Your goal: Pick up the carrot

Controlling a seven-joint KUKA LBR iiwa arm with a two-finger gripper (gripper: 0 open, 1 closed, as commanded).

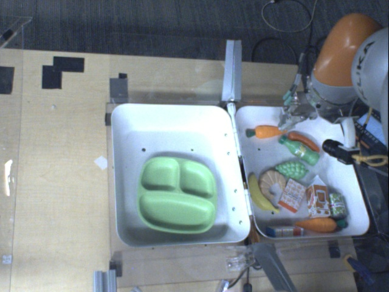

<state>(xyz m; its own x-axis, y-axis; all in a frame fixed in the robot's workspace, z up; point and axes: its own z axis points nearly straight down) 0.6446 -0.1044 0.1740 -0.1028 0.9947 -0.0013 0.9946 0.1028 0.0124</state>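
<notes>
At 12 o'clock in the right bin (363, 219), the gripper (293, 111) hovered just beside the carrot (267, 132), which lay toward 9 o'clock of it; finger state could not be told.

This is a robotics lab or test cell, not a home or shop. A pale wooden bench (61, 181) carries two shallow white bins (121, 163) clamped side by side with metal brackets (231, 72) at the far edge. Black tape marks (61, 70) sit on the bench at far left. Loose black cables (292, 17) trail over dark carpet (152, 17) beyond. The right bin holds plastic toy food (292, 187), and the left a green divided tray (178, 193).
</notes>
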